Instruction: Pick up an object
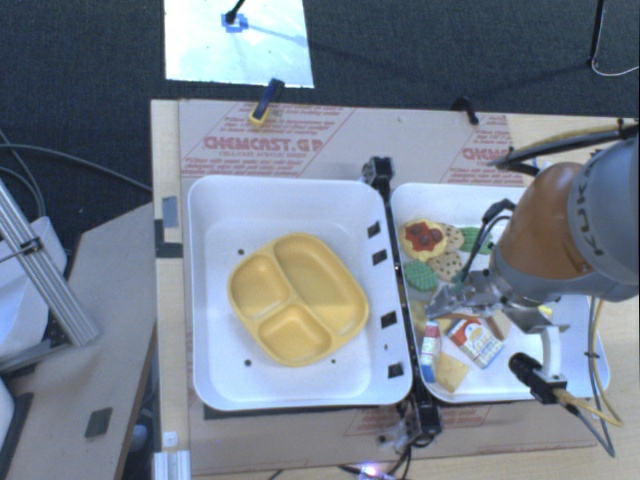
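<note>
The right bin [575, 383] holds a pile of small objects: a round piece with a red top [424, 236], tan biscuits [452, 240], a green round piece [421, 276], a red and white box [475, 339], a blue and white tube [430, 351] and a yellow wedge [452, 372]. My gripper [455, 301] hangs low over the middle of this pile, just above the box and beside the green piece. The wrist covers its fingers.
The left bin [215, 208] holds a yellow divided tray [297, 297]. A black divider with clips [392, 268] runs between the two bins. The arm's orange band [545, 223] covers the right bin's far side. Cardboard lies under both bins.
</note>
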Available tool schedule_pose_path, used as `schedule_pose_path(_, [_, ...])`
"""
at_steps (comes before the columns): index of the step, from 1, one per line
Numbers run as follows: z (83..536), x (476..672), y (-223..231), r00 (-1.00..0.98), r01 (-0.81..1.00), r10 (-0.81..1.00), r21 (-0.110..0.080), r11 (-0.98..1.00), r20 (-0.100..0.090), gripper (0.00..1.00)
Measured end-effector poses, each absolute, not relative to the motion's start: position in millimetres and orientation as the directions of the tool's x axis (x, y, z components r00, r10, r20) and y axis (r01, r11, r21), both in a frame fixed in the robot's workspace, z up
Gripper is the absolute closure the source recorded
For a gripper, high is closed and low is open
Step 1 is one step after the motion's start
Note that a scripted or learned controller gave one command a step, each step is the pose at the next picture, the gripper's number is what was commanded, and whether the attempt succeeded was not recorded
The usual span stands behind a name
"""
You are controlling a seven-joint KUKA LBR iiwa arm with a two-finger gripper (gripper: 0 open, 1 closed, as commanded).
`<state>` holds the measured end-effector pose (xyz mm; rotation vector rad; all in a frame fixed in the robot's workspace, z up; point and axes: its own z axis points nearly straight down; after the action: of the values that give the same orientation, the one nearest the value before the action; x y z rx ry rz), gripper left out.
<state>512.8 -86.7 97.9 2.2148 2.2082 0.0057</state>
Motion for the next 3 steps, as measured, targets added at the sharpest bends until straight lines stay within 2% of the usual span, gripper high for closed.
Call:
schedule_pose_path(1, [189.8,551.9,-16.3,-0.012,1.000,1.000,0.011,0.012,0.002,1.00])
schedule_pose_path(2, [183.8,520.5,57.6,-0.011,1.000,1.000,-0.001,0.011,0.003,1.00])
schedule_pose_path(3, [184.9,575.8,-38.2,0.005,1.000,1.000,0.006,-0.005,-0.004,1.00])
